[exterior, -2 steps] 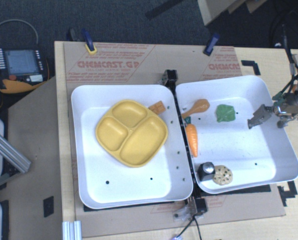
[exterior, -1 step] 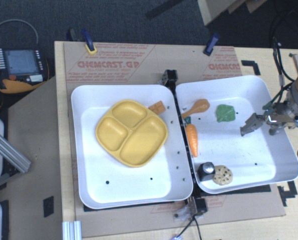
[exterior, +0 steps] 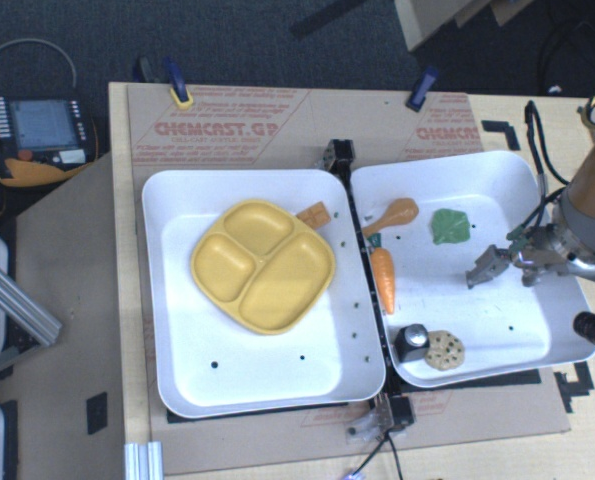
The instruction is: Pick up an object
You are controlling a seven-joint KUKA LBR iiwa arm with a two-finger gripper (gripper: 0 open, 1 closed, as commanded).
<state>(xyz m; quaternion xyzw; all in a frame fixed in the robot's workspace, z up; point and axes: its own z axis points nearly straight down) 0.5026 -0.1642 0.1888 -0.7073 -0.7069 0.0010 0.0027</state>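
- I see my tool (exterior: 489, 265) hanging over the right bin (exterior: 497, 358), in its 3 o'clock part, with the grey arm (exterior: 585, 203) coming in from the right edge.
- The two fingers look spread a little, pointing toward 9 o'clock, and nothing sits between them; I judge the tool to be parted and empty.
- The nearest candidate is the green piece (exterior: 451, 226), lying flat on the bin floor toward 11 o'clock from the tool, near but apart from it.
- The other choices lie along the bin's left side: the carrot (exterior: 383, 279) against the divider wall, the wooden spoon (exterior: 391, 214) above it at 12 o'clock, and the cookie (exterior: 444, 350) touching a small black and silver object (exterior: 412, 340) at the 7 o'clock corner.
- I would go for the green piece: it stands alone with bare floor around it, so the fingers can straddle it without nudging anything.
- To do it well, I centre the tool above the piece first, then descend straight and close only once the fingertips reach the floor.
- The carrot looks risky, since the wall leaves little room for a finger on that side.
- The yellow divided plate (exterior: 264, 266) in the left bin (exterior: 177, 268) is far and too broad for this tool, so I leave it.
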